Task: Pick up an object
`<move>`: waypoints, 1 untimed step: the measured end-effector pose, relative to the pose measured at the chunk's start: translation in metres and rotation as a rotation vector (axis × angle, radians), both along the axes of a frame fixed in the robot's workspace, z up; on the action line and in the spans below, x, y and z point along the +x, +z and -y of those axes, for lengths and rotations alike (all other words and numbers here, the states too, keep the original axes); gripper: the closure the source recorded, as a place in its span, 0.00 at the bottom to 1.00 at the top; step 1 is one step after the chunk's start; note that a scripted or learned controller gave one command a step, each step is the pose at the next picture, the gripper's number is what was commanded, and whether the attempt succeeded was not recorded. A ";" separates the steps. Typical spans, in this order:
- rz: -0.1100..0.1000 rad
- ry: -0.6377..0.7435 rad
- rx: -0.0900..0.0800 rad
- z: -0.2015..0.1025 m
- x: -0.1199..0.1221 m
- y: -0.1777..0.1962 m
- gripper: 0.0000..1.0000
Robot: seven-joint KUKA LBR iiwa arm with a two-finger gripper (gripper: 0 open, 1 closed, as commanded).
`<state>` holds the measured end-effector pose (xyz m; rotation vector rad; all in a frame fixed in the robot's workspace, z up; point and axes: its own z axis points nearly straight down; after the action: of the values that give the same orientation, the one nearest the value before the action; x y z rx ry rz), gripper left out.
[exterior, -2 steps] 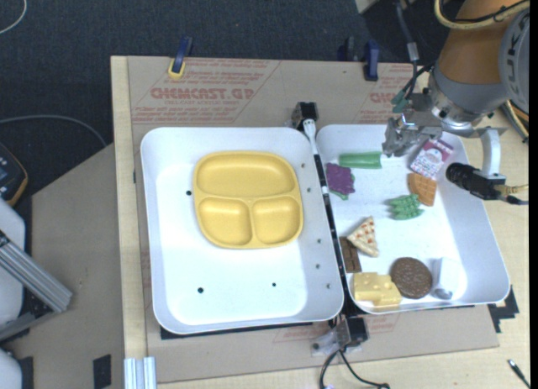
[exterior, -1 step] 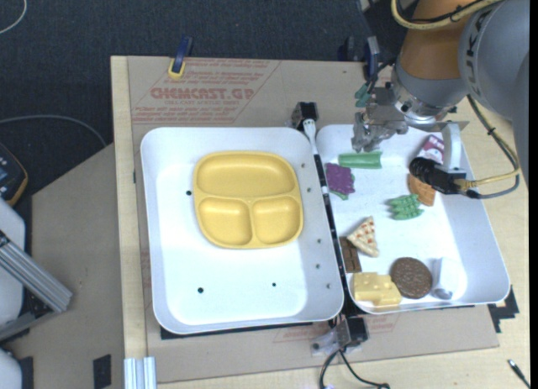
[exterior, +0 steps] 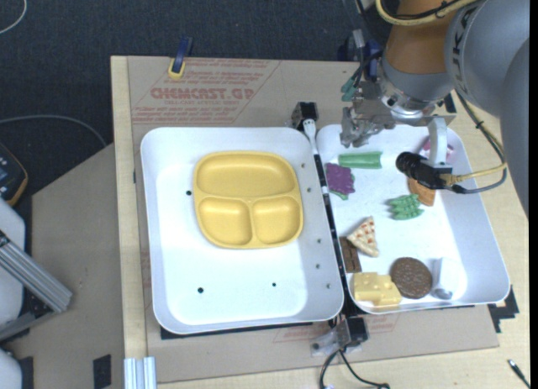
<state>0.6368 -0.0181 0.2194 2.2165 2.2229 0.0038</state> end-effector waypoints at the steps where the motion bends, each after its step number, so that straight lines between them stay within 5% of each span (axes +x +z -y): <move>1: 0.000 -0.001 0.000 -0.007 -0.001 0.009 1.00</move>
<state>0.6356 -0.0108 0.2284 2.2179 2.2213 0.0041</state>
